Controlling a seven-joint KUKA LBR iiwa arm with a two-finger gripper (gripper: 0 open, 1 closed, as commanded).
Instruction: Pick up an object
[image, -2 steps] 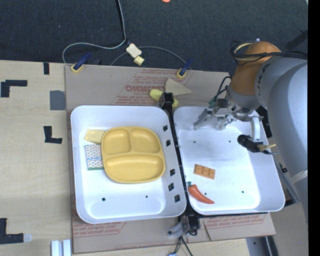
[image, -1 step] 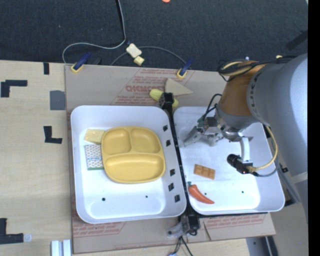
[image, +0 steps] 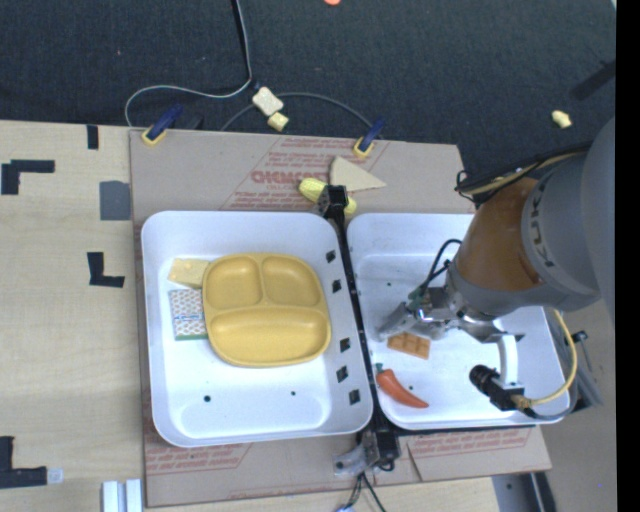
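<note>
So the two-finger gripper (image: 405, 318) hangs in the right white plastic bin (image: 400, 240), right of frame centre. Can't tell if the claw's clenched.

The flat brown waffle-like square (image: 409, 346) lies just below it, and the orange carrot-shaped toy (image: 401, 390) lower still, long axis slanting down-right.

Count: two bins, one yellow sectioned plastic tray (image: 267, 308), one square, one carrot.
</note>
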